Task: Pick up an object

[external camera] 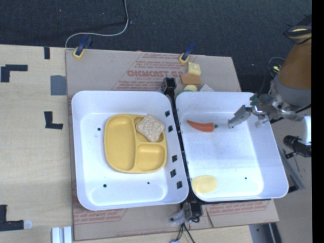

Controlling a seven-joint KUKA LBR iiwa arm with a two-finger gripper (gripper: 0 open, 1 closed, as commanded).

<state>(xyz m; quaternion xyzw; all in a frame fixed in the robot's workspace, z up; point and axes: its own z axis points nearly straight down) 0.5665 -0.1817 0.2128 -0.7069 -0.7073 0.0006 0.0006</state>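
Currently, your claw (238,118), finger state not discernible, hangs over the right bin (268,161) near its far right side; the carrot-like orange toy (201,126) lies just to its left, long axis running left-right.

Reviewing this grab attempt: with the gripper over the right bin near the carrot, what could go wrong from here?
Two risks, as I judge them. The small orange carrot lies flat on the floor of the right white bin, so the two-finger gripper, now off to its side, may skid over it or push it away. The pale yellow round piece sits close to the bin's near wall, which may crowd any approach there.
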